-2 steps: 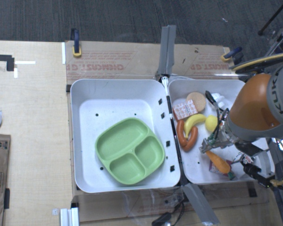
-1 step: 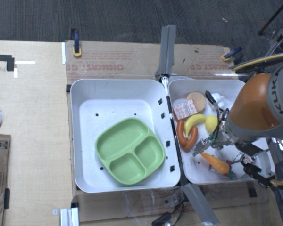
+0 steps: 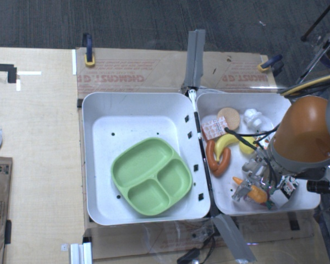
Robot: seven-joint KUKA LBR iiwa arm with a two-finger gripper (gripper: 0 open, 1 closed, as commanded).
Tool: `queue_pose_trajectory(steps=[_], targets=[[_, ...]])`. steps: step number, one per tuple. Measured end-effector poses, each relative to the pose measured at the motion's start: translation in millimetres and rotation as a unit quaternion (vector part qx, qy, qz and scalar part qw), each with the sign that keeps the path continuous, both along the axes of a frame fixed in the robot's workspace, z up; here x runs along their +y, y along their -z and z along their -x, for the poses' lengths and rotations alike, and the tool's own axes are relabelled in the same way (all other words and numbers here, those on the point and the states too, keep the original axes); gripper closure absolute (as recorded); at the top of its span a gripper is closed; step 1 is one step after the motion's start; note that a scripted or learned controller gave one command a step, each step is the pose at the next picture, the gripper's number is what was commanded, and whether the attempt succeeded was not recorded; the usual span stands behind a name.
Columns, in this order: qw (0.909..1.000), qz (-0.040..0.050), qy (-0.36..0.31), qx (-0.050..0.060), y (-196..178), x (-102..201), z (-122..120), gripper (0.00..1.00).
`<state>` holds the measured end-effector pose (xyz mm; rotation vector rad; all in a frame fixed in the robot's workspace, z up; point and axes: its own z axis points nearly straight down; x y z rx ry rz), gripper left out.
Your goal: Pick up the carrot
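Task looks mid-way, approx — the gripper [image 3: 252, 187] is down in the right bin [image 3: 297, 203], right at the carrot [image 3: 257, 194], which lies near that bin's front wall, just right of the red sausage-like toy [image 3: 218, 159]. No lift visible yet; grasp and raise remain.

Fingers: cluttered view — can't tell how wide they stand, or whether the carrot sits between them. Gripper appears to touch it.

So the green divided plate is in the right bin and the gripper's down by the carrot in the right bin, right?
Not quite. The camera view shows the green divided plate in the left bin, not the right one. The gripper is indeed down by the carrot in the right bin.
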<state>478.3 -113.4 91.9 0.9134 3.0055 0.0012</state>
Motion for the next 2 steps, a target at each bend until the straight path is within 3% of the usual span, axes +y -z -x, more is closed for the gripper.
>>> queue_pose_trajectory(steps=[1,2], targets=[[1.0,-0.0006,0.002,-0.001,-9,0,-1,1.0],[0.9992,0.0005,0.04,-0.001,-100,55,-26,1.0]])
